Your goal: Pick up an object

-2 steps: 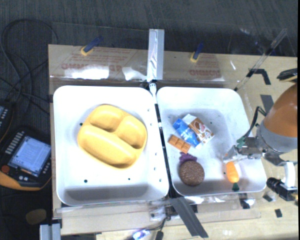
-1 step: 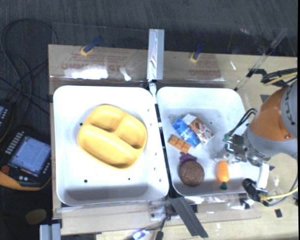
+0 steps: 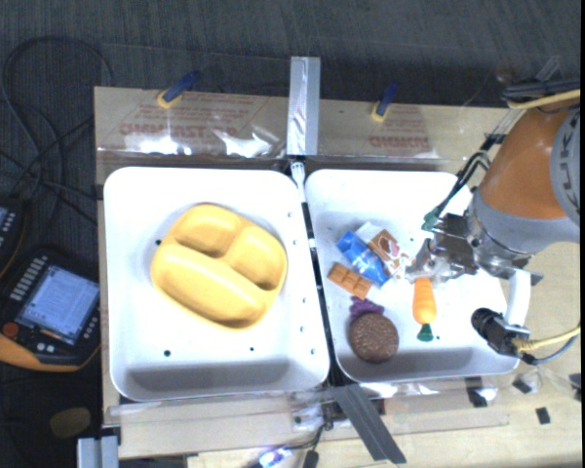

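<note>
1. The gripper (image 3: 431, 263) hangs low in the right bin (image 3: 409, 185), just above the top of the toy carrot (image 3: 424, 305). Whether its jaws are open or closed cannot be told from this angle, and nothing is plainly seen between them.
2. The carrot lies roughly upright along the 12-to-6 line, green tip towards 6 o'clock, near the middle of the bin floor. I judge it to be a light, stiff plastic toy with a smooth, rounded skin, so it may well slip or roll under a pinch.
3. The best hold looks to be across its thick orange upper body, with the jaws closing from 3 and 9 o'clock.
4. At 9 o'clock of the carrot lie a blue packet (image 3: 358, 250), a small brown-and-white box (image 3: 386, 248) and an orange waffle block (image 3: 349, 280). These seem light and stiff too.
5. A brown round cookie (image 3: 373, 336) sits at 7 o'clock of the carrot, with a purple piece (image 3: 367, 307) touching its upper edge.
6. The bin floor is smooth, white and likely slick. There is open floor at 3 o'clock of the carrot, so the approach has room.
7. The left bin (image 3: 136, 203) holds a large yellow bun-shaped thing (image 3: 219, 263), well apart from the work.
</note>
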Controlling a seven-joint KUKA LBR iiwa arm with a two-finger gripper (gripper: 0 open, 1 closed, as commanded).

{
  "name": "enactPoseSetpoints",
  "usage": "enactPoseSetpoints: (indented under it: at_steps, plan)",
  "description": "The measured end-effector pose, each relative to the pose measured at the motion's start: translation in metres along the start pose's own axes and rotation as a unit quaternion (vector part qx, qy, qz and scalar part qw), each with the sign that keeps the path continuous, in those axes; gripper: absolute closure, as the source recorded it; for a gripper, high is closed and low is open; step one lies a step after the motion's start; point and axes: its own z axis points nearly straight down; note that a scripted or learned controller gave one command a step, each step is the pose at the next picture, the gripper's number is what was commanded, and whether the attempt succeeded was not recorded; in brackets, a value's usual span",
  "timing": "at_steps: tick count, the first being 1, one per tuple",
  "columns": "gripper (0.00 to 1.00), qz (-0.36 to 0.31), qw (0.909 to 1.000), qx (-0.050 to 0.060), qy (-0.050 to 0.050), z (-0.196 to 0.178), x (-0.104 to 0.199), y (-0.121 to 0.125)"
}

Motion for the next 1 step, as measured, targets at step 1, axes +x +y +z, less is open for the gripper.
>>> enactPoseSetpoints:
  at_steps: [1]
  plan:
    - [1.00, -0.001, 1.0000, 0.001, -0.001, -0.0081, 0.0004, 0.0002]
